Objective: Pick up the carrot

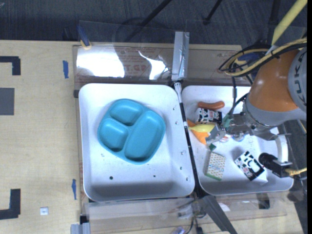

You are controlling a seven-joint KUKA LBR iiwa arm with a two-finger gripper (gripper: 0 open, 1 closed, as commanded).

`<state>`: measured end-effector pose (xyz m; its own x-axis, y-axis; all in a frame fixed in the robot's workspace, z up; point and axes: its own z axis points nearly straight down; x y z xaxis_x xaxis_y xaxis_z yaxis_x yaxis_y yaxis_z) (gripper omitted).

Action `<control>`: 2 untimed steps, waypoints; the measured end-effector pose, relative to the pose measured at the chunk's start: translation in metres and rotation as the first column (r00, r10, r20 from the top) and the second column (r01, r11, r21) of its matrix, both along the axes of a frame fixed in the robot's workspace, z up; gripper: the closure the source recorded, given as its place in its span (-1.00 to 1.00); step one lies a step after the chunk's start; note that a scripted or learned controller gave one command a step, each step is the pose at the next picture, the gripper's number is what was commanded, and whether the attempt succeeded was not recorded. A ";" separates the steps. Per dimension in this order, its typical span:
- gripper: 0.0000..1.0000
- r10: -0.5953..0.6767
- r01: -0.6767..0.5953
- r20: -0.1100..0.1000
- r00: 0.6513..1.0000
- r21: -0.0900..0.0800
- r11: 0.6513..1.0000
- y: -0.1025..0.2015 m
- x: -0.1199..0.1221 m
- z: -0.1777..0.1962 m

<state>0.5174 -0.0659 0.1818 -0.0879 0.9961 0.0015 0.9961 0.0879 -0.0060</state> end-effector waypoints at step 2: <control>1.00 -0.096 0.096 0.011 0.995 0.000 0.995 -0.051 0.005 -0.087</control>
